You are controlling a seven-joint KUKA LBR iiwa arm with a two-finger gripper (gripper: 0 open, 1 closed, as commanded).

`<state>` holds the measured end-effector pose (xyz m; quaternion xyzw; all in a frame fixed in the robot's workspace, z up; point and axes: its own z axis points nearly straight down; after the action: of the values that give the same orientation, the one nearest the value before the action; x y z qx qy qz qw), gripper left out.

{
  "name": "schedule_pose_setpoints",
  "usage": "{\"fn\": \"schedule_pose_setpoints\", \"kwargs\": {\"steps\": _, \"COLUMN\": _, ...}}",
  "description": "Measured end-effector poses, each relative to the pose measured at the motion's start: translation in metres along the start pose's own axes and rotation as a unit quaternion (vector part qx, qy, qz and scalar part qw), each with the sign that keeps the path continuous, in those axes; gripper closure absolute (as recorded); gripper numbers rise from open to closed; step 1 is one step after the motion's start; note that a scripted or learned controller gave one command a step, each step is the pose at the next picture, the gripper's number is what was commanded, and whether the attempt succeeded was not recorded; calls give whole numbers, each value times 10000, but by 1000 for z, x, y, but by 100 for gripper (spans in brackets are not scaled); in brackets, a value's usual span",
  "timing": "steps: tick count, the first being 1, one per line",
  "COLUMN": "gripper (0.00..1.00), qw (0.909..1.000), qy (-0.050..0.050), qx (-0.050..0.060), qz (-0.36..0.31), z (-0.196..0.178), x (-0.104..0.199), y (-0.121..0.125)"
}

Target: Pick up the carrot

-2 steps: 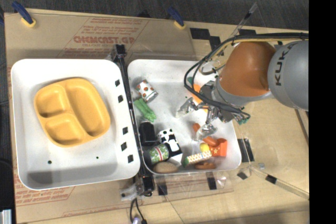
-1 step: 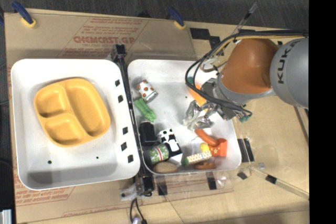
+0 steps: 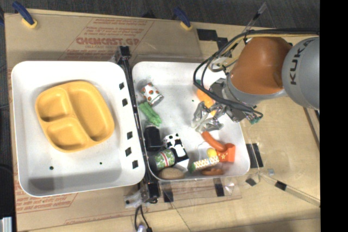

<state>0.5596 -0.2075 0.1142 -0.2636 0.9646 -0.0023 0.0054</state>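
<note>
Carrot not picked yet — arm was down in the right bin (image 3: pixel 163 70), nothing lifted.
Carrot (image 3: pixel 215 143) lay on bin floor nr the front right corner, just below/in front of the gripper (image 3: pixel 209 117), touching an orange pkg (image 3: pixel 227 154). Jaws sat just above its upper end, not around it; couldn't tell if they were spread or closed. Grasp + lift left to do.

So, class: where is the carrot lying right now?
The carrot lies in the right bin, near its lower right corner, just below the gripper and beside an orange box.
</note>
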Motion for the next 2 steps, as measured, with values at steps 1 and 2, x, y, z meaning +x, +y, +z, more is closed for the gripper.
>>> {"fn": "schedule_pose_setpoints", "kwargs": {"steps": 1, "gripper": 100, "qw": 9958, "qy": 15, "qx": -15, "qz": -916, "z": 20, "x": -60, "y": -38}}
{"fn": "schedule_pose_setpoints", "kwargs": {"steps": 2, "gripper": 100, "qw": 9956, "qy": -8, "qx": 0, "qz": -935, "z": 8, "x": -62, "y": -39}}
